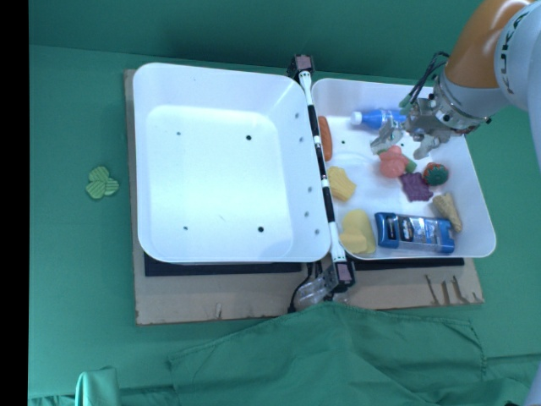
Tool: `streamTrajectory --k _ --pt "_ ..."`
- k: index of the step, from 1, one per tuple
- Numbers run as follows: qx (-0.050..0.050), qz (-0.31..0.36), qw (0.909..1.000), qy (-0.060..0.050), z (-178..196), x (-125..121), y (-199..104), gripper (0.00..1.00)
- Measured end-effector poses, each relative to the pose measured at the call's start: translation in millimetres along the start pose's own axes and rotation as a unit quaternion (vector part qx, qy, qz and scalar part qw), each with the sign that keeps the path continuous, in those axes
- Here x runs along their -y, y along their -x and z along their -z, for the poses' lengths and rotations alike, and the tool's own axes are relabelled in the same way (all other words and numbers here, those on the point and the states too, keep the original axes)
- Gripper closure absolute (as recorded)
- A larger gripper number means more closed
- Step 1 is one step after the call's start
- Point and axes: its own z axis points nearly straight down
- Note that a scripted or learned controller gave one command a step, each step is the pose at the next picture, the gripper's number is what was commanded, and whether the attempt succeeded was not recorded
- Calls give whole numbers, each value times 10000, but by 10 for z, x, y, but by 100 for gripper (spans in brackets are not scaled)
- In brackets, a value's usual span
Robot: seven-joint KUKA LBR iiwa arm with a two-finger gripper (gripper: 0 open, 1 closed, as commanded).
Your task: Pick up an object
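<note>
**Claw poised over the right bin's toys**

The grey arm (499, 49) reaches in from the right, its orange band above the wrist, the claw (407, 146) lowered into the right bin (478, 227). Its fingers (382, 142) stand apart, holding nothing. The blue bottle (376, 117) lies just beside the claw, toward the bin's far wall. An orange-pink toy (392, 163) sits directly under the spread fingers, with a purple toy (416, 187) and a red-green ball (435, 173) near it on the tabletop side.
</note>
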Motion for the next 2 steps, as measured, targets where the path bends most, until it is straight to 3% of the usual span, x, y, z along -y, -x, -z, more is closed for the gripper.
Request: streamTrajectory --k 1,2 --pt "-9 -10 10000 -24 -424 -324 284 0" --pt "-9 -1 10000 -22 -164 -396 250 0"
